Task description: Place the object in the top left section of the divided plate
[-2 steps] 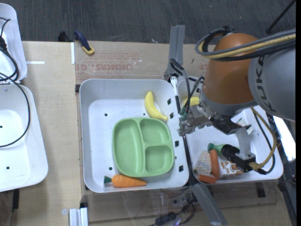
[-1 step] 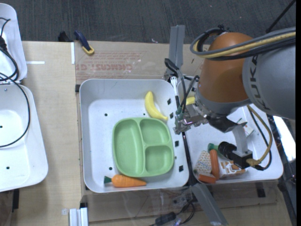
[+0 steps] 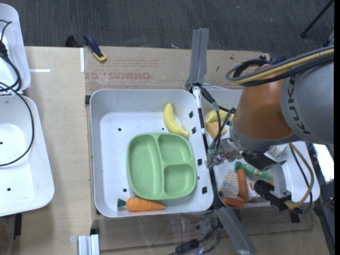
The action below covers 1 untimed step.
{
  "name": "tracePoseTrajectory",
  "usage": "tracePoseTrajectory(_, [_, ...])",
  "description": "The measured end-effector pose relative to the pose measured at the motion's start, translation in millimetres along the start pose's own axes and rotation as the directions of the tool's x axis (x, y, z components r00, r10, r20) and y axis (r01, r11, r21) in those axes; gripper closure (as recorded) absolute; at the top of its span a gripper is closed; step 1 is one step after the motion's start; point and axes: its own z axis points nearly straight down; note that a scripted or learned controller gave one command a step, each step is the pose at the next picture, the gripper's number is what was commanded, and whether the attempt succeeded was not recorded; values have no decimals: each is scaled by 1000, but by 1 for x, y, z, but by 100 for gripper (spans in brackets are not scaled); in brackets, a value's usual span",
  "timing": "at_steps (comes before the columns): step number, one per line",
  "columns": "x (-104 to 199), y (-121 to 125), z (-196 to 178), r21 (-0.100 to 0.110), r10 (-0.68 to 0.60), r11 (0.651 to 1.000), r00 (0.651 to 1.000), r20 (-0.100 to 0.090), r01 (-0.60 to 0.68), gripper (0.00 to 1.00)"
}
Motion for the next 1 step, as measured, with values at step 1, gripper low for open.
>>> tracePoseTrajectory(1, [0,0,0,0,-1,1000,1000,0,1,0])
